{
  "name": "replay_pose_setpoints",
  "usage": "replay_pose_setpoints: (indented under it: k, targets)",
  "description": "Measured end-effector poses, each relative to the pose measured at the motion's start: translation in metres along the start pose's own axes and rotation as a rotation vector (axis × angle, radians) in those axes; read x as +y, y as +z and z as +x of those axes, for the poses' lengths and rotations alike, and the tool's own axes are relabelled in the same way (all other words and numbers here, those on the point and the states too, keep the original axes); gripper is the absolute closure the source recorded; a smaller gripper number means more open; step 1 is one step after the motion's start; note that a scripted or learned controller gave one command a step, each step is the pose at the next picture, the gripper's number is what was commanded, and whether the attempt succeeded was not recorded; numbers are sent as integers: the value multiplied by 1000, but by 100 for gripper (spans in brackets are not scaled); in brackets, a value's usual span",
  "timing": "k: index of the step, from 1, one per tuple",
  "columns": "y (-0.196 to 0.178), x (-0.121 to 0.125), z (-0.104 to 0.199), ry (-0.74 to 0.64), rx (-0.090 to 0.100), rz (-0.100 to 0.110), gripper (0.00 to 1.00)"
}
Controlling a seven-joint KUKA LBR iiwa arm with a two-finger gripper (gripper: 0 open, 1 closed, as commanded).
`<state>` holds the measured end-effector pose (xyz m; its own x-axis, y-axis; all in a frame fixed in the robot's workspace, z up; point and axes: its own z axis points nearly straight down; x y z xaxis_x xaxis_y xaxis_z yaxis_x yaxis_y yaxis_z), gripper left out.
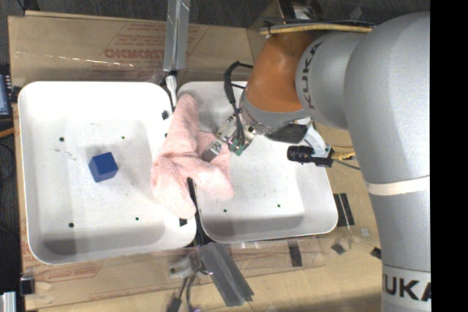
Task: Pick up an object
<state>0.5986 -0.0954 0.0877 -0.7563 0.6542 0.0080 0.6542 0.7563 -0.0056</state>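
Gripper point(221, 143) is down in the right bin point(307, 208) at the pink cloth point(183, 164), which drapes over the 2 bins' shared rim; finger state unclear, blue cube point(103, 166) sits left.

Even overhead light; white bins point(44, 179) near overexposed; soft shadows; slight blur.

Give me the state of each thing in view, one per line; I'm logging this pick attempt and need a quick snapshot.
pink cloth: crumpled, draped over the divide between the two bins.
blue cube: resting loose on the floor of the left bin, untouched.
right bin: holds part of the cloth.
end effector: low over the right bin, at the cloth's edge; its grip on anything can't be made out.
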Motion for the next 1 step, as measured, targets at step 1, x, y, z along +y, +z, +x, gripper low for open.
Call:
replay_pose_setpoints:
  k: [1]
  targets:
    - [-7,0,0,-4,5,4,100]
